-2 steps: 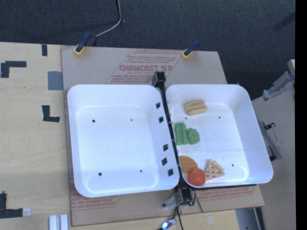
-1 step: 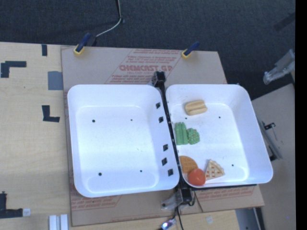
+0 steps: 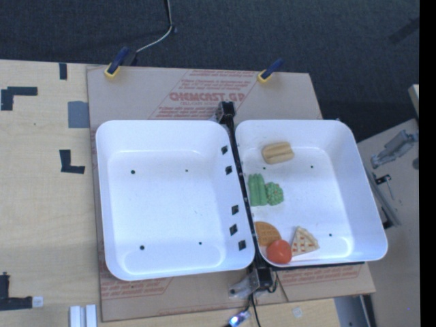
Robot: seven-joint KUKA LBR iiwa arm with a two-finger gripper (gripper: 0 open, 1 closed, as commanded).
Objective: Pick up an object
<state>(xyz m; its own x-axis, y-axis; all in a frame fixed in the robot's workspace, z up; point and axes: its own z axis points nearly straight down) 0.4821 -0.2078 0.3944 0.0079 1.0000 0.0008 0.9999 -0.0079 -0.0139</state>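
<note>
1. Two shallow white bins sit side by side in front of you on a brown cardboard sheet [image 3: 204, 94]; the left bin [image 3: 163, 203] and the right bin [image 3: 327, 189] meet along a middle seam.
2. Every object you could pick lies in the right bin.
3. You have a tan bread roll [image 3: 276, 152] near its far side, well apart from the rest.
4. Below the roll, just beside the seam, lies a green toy vegetable [image 3: 263, 191].
5. At the near left corner you see three pieces crowded together: an orange round piece [image 3: 266, 232], a red tomato [image 3: 278, 252] touching it, and a pizza wedge [image 3: 304, 241] just to the tomato's right.
6. You cannot tell the gripper's state from this view.
7. Two blue-and-yellow clamps [image 3: 117, 62] pin the cardboard's far edge.
</note>
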